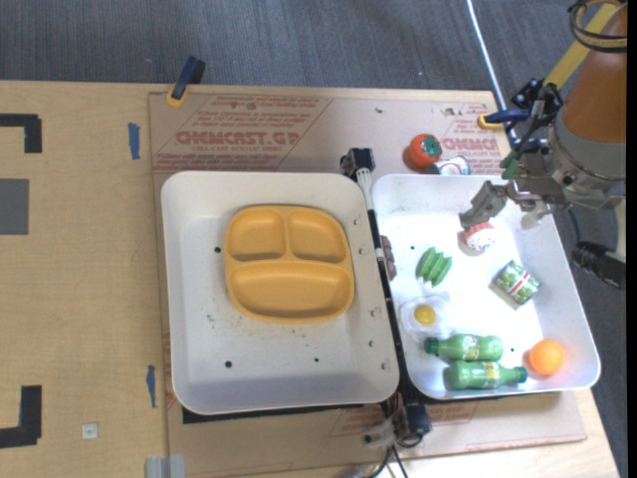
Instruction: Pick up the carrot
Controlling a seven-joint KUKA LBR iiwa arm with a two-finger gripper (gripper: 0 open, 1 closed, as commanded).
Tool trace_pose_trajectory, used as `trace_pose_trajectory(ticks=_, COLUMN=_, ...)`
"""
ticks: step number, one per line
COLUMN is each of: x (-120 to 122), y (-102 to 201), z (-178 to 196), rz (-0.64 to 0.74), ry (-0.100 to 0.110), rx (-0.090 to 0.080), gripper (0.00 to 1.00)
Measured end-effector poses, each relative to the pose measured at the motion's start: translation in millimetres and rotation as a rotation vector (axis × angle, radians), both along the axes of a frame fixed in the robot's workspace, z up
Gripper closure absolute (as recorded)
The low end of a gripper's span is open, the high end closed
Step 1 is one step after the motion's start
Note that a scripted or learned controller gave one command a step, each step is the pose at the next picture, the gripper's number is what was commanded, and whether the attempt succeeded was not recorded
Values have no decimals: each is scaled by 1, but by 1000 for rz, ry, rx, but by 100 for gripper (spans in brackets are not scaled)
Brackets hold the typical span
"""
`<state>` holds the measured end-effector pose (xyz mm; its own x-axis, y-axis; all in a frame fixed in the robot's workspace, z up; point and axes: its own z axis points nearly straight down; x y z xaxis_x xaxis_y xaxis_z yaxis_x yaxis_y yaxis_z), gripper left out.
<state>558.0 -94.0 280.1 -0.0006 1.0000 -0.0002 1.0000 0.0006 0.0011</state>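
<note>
Carrot: cannot be identified with certainty. The closest match is the rounded orange item (545,358), smooth and plain orange with a paler spot on top.
Location of orange item: near right corner of the right bin (572,297), resting on the bin floor, apart from every other item.
Bottles: two green bottles (476,360) lie side by side along the near wall, left of the orange item.
Egg: a fried egg (423,315) lies just behind the bottles.
Can: a small green-labelled can (515,282) lies tilted at mid-bin.
Green piece: a ribbed green vegetable (434,264) lies near the left wall.
Left bin (189,297): holds a yellow divided plate (290,263).
Gripper (504,213): above the far part of the right bin, well apart from the orange item.
Jaws: apart, nothing between them. A small red and white item (479,237) lies at the tip of one finger; contact cannot be told.
Tomato (423,150): on the bench beyond the right bin.
</note>
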Motion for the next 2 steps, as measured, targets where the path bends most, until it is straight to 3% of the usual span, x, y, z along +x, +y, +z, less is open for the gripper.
trace_pose_trajectory(ticks=1, x=-11, y=61, z=-96, rz=-94, ry=3, rx=1, gripper=0)
trace_pose_trajectory(ticks=2, x=-33, y=132, z=-96, rz=-566, ry=5, rx=1, gripper=0)
